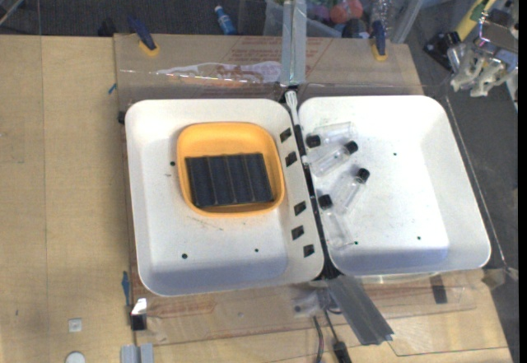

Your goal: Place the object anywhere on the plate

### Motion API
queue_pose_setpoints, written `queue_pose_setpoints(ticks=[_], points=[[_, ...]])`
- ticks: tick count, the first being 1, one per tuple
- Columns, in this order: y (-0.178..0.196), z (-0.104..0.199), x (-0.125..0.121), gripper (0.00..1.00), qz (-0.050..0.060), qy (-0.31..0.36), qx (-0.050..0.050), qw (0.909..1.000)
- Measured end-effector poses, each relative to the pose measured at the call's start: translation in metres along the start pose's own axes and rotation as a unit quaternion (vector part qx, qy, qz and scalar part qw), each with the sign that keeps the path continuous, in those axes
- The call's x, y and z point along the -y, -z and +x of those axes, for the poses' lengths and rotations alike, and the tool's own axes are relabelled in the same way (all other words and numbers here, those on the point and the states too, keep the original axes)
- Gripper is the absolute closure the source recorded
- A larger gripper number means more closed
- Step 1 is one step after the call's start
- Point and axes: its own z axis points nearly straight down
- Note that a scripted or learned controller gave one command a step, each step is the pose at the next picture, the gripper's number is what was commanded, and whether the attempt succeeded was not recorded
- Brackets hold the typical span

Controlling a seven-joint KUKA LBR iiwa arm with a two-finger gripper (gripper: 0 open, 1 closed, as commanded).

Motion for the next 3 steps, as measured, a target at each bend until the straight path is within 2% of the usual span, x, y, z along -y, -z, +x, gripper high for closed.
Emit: queue_pose_setpoints(ticks=[1,2,3], points=[[0.06,-0.004,-0.002,1.0,-0.001,0.117,0.0,0.9932],[0.118,-0.009,-0.004,1.0,-0.001,0.2,0.0,0.9797],[0.128,-0.012,-0.005,1.0,-0.002,0.244,0.0,0.9698]])
